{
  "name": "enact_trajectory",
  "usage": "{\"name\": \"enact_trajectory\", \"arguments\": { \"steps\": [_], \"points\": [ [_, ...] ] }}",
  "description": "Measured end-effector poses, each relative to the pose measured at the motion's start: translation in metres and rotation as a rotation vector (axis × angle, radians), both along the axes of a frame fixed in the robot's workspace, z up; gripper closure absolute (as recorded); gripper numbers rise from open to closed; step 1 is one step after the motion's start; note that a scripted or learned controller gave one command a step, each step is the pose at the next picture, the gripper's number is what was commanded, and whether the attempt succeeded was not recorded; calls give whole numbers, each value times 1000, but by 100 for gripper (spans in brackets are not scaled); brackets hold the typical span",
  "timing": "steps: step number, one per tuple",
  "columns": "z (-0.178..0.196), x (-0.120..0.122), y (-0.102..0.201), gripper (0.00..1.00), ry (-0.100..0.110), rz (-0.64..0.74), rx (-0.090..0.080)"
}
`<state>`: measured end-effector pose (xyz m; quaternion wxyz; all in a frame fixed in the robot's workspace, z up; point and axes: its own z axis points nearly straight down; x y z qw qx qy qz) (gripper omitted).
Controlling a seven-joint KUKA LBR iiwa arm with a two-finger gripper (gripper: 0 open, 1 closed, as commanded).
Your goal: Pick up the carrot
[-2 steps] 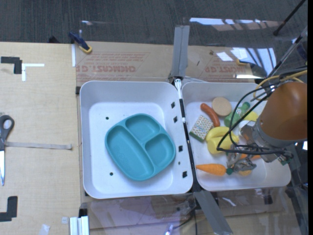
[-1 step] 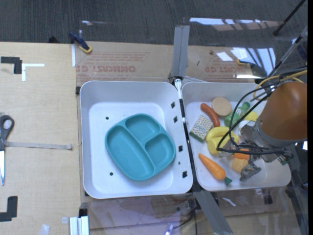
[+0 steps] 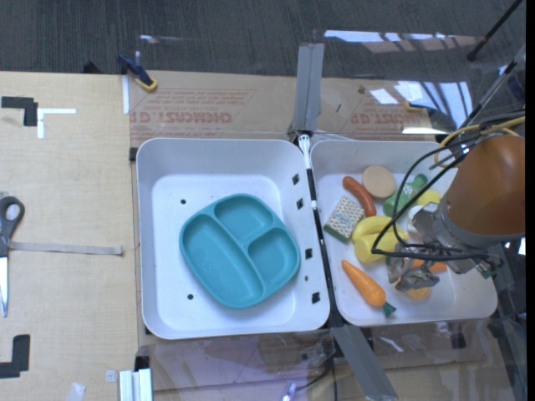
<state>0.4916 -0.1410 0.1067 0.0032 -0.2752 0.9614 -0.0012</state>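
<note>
An orange carrot (image 3: 365,283) with a green stem end lies near the front of the right bin (image 3: 435,312), pointing down-right. The gripper (image 3: 412,275) hangs low in the same bin, just right of the carrot, below the arm's orange band (image 3: 493,186). Its fingers are lost among cables and toys. The carrot rests on the bin floor, apart from the gripper.
The right bin also holds a red sausage (image 3: 360,195), a tan round piece (image 3: 379,181), a speckled sponge block (image 3: 344,216), a yellow banana (image 3: 373,232) and a green item (image 3: 410,192). A teal divided plate (image 3: 240,250) sits in the left bin (image 3: 150,249). Scissors (image 3: 7,224) lie far left.
</note>
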Motion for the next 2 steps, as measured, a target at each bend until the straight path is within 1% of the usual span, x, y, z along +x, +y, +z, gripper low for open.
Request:
{"name": "enact_trajectory", "arguments": {
  "steps": [1,2],
  "points": [
    [0,0,0,0,0,0,0],
    [-16,-5,12,0,5,-6,2]
  ]
}}
